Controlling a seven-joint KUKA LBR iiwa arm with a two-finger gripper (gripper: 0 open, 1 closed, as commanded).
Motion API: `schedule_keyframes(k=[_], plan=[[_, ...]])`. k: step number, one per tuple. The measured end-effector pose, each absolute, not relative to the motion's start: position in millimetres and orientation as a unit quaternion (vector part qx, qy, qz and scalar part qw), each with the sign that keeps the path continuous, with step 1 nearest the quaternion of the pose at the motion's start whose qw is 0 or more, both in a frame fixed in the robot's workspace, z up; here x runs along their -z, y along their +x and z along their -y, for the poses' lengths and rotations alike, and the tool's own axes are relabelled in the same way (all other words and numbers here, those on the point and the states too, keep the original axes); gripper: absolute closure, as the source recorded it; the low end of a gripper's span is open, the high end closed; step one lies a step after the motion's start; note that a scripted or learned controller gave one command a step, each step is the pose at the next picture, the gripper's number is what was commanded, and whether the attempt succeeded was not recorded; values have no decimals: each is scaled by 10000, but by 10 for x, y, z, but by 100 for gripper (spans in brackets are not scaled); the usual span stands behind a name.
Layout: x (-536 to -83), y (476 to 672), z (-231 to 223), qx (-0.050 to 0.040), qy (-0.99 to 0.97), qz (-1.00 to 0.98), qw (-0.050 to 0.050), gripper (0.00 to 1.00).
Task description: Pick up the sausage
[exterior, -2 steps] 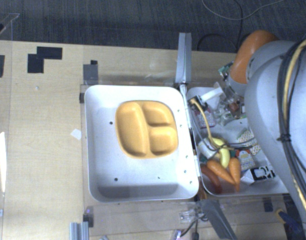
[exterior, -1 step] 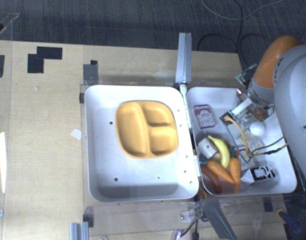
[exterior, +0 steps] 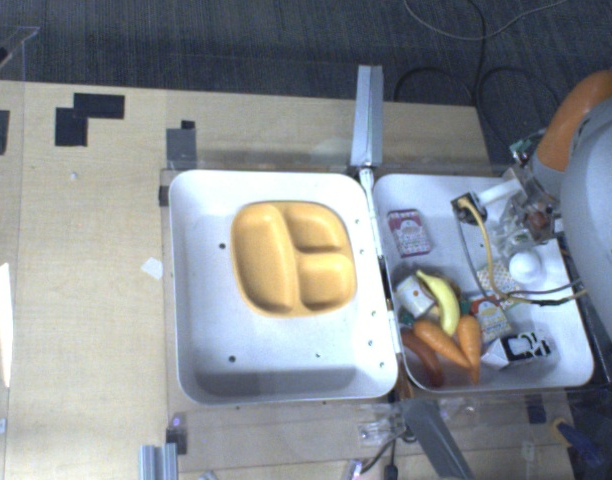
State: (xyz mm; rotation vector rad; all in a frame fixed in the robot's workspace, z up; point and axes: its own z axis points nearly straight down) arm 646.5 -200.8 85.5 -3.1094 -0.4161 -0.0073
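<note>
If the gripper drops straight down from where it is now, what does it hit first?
Likely bare floor of the right bin, near its right wall. The gripper hangs above that spot. The banana, carrots and sausage lie further left and nearer the camera, though depth is uncertain.

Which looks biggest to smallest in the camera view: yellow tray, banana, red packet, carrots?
1. Yellow tray, by far the largest.
2. Carrots and banana: each carrot looks about as long as the banana, and they overlap in the pile, so no ranking between them.
3. Red packet, smallest.
</note>
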Motion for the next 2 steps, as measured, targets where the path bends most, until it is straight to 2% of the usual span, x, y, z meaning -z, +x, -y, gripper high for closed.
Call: schedule_keyframes(k=[1,2], plan=[[-872,6456,930,52,-9643,2648,0,100],[-855,6555,1919,23,-9946,1041,-2,100]])
